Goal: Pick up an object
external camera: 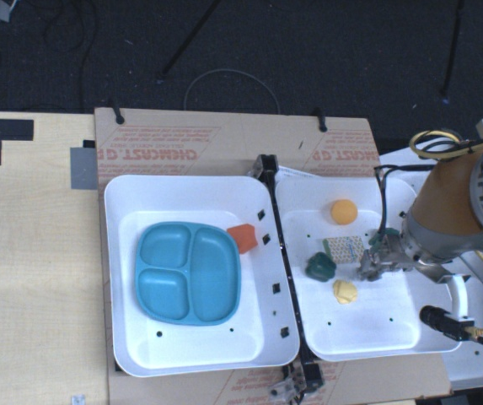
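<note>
Jaw state can't be told at this res. Gripper (374,262) sits low in right bin (367,344), just right of patterned pad (344,248). Nearby: dark green obj (320,267), yellow obj (345,291), orange ball (343,212). Left bin (182,357) has blue divided plate (189,272) w/ orange block (243,237) at its upper-right edge.

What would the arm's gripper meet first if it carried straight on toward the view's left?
Probably the small patterned square pad, or the dark green lump beside it, left of the gripper; depth is unclear.
</note>
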`<state>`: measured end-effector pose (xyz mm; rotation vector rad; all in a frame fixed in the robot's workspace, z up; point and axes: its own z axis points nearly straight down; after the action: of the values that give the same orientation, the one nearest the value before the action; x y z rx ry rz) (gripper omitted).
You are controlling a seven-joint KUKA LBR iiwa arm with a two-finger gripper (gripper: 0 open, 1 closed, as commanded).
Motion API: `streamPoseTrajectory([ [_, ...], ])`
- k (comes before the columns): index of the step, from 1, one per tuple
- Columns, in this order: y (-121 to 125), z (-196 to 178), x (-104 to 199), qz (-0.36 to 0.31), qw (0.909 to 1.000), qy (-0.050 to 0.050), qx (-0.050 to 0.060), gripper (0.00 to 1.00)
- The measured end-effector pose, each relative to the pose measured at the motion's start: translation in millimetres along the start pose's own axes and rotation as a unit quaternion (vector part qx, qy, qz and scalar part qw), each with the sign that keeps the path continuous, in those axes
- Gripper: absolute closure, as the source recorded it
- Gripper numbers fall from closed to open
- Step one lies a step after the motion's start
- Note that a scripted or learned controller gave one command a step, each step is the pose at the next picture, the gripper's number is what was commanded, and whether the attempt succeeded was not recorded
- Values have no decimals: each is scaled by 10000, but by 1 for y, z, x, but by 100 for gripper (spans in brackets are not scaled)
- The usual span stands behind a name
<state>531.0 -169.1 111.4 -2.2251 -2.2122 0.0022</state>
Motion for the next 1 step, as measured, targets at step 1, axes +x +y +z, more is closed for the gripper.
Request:
streamPoseTrajectory([
  [1,-1,-63,1,-34,10000,-11,-31,100],
])
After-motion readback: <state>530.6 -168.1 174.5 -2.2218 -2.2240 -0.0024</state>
